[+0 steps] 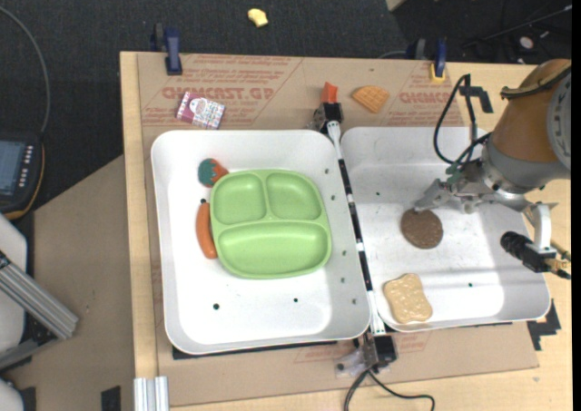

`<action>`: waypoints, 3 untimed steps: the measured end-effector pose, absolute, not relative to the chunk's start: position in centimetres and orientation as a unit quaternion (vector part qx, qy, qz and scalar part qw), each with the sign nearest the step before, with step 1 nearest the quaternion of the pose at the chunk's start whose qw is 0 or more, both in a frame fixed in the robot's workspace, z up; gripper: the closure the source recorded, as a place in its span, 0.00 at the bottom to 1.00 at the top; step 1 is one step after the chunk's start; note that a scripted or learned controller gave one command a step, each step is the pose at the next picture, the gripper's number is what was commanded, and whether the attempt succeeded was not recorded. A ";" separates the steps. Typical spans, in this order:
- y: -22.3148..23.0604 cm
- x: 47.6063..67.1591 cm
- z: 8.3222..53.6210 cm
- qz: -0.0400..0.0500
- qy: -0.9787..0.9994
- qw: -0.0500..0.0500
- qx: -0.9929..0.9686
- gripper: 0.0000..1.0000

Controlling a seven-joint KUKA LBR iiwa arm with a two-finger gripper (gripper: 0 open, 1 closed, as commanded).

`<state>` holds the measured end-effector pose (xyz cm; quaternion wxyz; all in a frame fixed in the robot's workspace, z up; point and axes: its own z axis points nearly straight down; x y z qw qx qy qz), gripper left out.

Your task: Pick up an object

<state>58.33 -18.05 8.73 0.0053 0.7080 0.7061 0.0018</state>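
**Gripper poised over the brown patty in the right bin**

The brown patty (422,229) lies flat on the floor of the right bin (508,305), near its middle and toward the divider side. It looks like a toy food piece: a thin, round disc, probably light and fairly stiff, with a dull surface that should not be very slippery. Being so low, it offers little to grab from above; my call is that the fingers need to straddle its edge across the narrow thickness or pinch across the full disc, pressed close to the bin floor.

Right at its upper edge sits the gripper (434,203), reaching in from the right. Its metal fingers appear spread, with nothing between them, though at this slant I can't be sure how wide the gap is.

Nearer the front of the same bin rests a tan bread slice (408,298), also flat, well apart from the patty.

Over in the left bin (182,309), a green divided tray (270,223) takes the centre, with an orange carrot (206,229) touching its left side and a small red-green piece (212,171) at its upper left corner.
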 end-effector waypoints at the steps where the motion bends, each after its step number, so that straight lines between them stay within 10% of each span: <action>1: -11.6 56.6 14.2 0.000 0.708 0.000 0.706 0.00; 2: -12.2 55.1 8.5 0.001 0.707 0.002 0.707 0.00; 3: -12.2 55.1 9.5 0.001 0.707 0.002 0.707 1.00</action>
